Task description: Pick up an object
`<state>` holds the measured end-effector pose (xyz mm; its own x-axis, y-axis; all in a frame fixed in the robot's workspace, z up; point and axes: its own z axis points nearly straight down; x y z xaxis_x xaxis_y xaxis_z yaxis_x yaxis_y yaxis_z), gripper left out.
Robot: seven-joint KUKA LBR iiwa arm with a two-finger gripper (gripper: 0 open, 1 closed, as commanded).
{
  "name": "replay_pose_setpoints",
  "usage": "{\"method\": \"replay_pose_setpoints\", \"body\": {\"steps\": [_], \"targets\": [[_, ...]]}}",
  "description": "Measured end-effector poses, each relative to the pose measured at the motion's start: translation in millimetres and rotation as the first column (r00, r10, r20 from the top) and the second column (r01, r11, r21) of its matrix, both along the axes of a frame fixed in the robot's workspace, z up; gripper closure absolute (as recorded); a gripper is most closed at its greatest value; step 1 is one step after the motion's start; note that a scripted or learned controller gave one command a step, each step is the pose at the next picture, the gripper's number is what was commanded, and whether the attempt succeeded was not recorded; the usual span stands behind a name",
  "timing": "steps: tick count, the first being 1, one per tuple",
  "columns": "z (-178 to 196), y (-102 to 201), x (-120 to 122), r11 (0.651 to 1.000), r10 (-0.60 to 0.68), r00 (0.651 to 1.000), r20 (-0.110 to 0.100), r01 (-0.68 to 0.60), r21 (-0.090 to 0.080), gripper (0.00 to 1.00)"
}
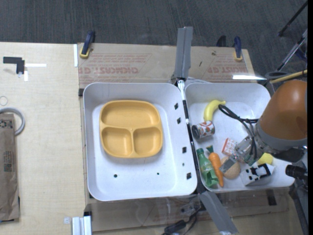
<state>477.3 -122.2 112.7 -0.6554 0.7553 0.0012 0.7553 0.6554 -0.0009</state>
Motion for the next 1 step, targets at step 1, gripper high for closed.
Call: {"method": "replay_pose_setpoints", "body": {"steps": [1], "targets": [[8.8, -0.3, 1.1, 1.0, -0.003, 1.0, 0.002, 0.003, 0.0, 1.0]]}}
